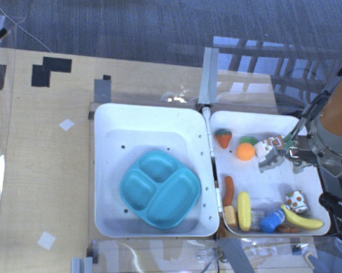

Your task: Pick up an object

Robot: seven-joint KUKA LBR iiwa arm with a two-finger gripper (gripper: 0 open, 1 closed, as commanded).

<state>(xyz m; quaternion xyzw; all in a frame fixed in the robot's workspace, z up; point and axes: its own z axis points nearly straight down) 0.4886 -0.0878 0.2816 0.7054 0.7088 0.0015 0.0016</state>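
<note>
In the right bin [307, 125], toward the lower right of the frame, a yellow corn cob [243, 210] is laid with its long axis running up and down the frame, just right of an orange-red sausage [229, 190] lying the same way, while a curved yellow banana [302, 219] is stretched left to right along the bin's lower edge. Bare white floor is left in the bin's middle, between these and the orange ball [245, 151] and strawberry [223, 137] above. The gripper [270, 158] is seen over the upper middle of that bin; whether its jaws are released or clenched cannot be told.
</note>
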